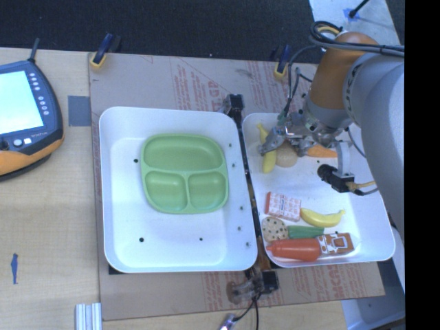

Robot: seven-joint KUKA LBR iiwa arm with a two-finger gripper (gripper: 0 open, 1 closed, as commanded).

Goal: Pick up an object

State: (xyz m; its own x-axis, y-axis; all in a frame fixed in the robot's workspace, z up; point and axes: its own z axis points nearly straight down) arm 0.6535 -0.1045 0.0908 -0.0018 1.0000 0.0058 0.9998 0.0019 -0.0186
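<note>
My gripper (286, 141) hangs low over the far end of the right bin (371, 247). Just under it lie a yellow piece (269, 160) and a pale round piece (287, 159), both partly covered by the gripper body. An orange piece (322, 153) pokes out to its right. Toward the near end of this bin lie a pink and white wafer pack (283, 205), a banana (322, 217), a chocolate-chip cookie (273, 229), a green piece (304, 232), a long red piece (295, 250) and a small brown and white box (337, 243).
The left bin (120, 184) holds a green divided plate (185, 172). A handheld control pad (24, 119) rests on the bench at far left. Clamps (102, 52) sit at the board's back edge. The grey arm (375, 95) covers the right bin's far right corner.
</note>
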